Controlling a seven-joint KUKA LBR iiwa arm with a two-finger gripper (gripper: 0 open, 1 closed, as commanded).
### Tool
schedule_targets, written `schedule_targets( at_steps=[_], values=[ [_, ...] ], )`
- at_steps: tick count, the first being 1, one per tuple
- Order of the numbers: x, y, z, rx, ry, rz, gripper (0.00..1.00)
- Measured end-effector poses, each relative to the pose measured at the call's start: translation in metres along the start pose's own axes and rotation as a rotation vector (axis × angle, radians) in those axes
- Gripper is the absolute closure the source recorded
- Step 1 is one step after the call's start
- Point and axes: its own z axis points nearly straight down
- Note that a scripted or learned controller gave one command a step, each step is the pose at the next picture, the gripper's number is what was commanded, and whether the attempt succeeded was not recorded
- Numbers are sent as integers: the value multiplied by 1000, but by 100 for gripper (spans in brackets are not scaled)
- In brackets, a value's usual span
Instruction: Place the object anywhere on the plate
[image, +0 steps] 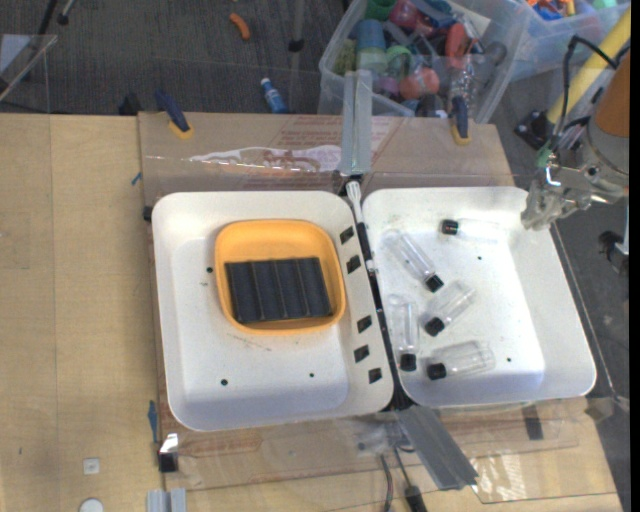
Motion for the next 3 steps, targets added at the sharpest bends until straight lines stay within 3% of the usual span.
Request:
schedule_targets(
  at_steps=[1, 2, 3],
  values=[
    [9, 16, -26, -2, -1, -233, 100],
    [-14, 20, -76, -3, -1, -439, 100],
    [-12, 20, -138, -4, -2, -590, 100]
  ],
)
